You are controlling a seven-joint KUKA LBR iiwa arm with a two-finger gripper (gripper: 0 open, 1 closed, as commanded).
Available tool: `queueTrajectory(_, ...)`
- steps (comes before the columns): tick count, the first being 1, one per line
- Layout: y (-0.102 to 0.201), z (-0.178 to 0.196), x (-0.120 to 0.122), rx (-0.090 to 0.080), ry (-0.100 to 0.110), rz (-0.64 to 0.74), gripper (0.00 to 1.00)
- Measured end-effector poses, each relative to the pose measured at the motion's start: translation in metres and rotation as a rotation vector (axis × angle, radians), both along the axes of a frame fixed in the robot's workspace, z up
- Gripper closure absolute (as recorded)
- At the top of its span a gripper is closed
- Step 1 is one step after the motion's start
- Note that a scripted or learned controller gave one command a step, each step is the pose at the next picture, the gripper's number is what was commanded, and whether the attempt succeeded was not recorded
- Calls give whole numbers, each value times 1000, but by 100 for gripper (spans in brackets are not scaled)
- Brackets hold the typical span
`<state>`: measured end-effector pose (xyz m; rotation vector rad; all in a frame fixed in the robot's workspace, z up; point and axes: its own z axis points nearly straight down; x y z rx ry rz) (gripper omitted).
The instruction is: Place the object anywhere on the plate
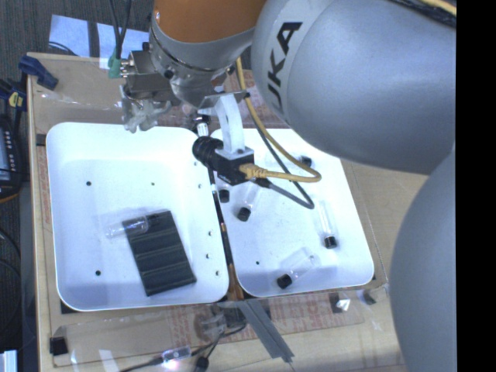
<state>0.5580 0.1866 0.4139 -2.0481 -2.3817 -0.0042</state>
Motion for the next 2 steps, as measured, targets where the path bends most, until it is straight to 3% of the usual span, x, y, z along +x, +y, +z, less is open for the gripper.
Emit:
queueTrajectory(1, 9, 28, -11, -1, 3, 97, 100)
queueTrajectory(2, -18, 28, -39, -1, 4, 214, 100)
